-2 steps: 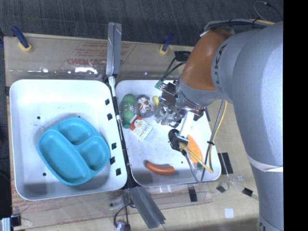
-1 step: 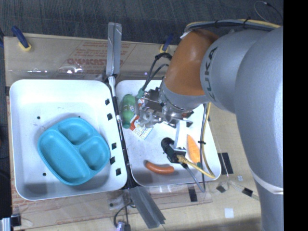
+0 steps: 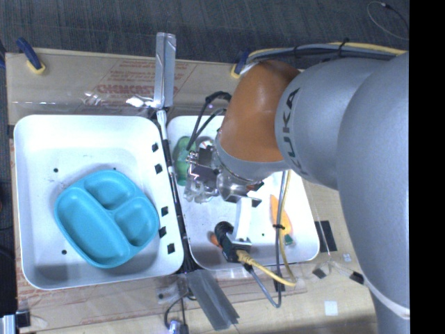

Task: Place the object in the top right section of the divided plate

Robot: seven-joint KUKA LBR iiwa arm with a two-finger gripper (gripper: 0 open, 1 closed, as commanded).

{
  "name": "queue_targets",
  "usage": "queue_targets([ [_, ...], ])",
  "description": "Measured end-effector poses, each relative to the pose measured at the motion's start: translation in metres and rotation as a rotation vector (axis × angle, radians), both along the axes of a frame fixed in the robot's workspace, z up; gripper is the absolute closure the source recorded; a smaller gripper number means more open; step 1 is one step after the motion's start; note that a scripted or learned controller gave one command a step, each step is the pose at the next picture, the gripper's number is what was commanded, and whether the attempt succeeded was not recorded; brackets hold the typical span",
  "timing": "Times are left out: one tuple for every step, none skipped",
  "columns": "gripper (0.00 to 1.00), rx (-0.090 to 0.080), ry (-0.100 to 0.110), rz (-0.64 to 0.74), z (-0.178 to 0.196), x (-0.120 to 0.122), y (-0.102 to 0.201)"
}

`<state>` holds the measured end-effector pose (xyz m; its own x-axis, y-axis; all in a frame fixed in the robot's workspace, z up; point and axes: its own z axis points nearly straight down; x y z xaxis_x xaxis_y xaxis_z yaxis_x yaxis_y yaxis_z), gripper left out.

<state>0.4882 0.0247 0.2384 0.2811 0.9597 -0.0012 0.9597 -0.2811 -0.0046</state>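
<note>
While the big grey arm [image 3: 348, 131] with its orange band [image 3: 254, 117] leans over the right bin [image 3: 306, 245], the claw [image 3: 201, 179] hangs low near that bin's left wall, and whether it is wide, narrow or holding anything cannot be told from above. A green object [image 3: 182, 160] lies just beside the claw against the left wall, an orange piece [image 3: 281, 214] lies further right on the bin floor, and cables [image 3: 268, 273] trail over the near rim. The blue divided plate [image 3: 106, 218] sits in the left bin [image 3: 42, 145], across the wall between the two
</note>
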Motion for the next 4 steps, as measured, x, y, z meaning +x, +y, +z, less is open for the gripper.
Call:
queue_targets([
  [1.00, 0.001, 0.001, 0.222, -0.028, -0.013, 0.070],
  [1.00, -0.001, 0.001, 0.101, -0.048, 0.054, 0.038],
  [1.00, 0.000, -0.002, 0.028, -0.034, 0.083, 0.045],
  [1.00, 0.000, 0.001, 0.075, -0.026, 0.044, 0.087],
])
